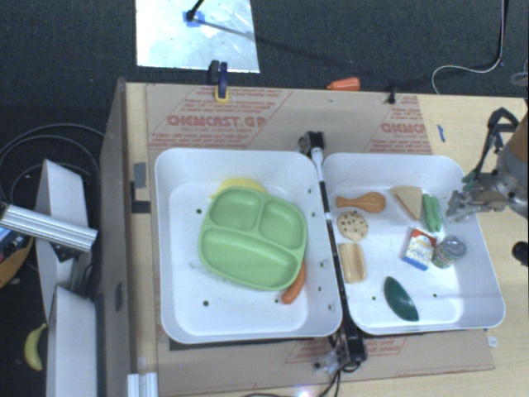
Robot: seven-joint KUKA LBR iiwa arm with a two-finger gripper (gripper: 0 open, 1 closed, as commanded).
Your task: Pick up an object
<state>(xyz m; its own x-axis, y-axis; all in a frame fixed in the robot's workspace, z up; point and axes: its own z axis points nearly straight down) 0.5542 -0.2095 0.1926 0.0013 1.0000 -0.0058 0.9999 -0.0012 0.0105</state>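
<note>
Green divided plate (252, 238) covers most of a yellow item (240, 185) and part of the orange carrot-like piece (293, 288); arm (512, 168) cut off at right edge, small can's (447, 252) label unreadable.

left bin (178, 222): green tray (252, 236) (divided) | right bin (479, 292): small items

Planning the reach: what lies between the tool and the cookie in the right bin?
In the camera view, the green stick and the tan wedge lie between the tool and the cookie.
</note>
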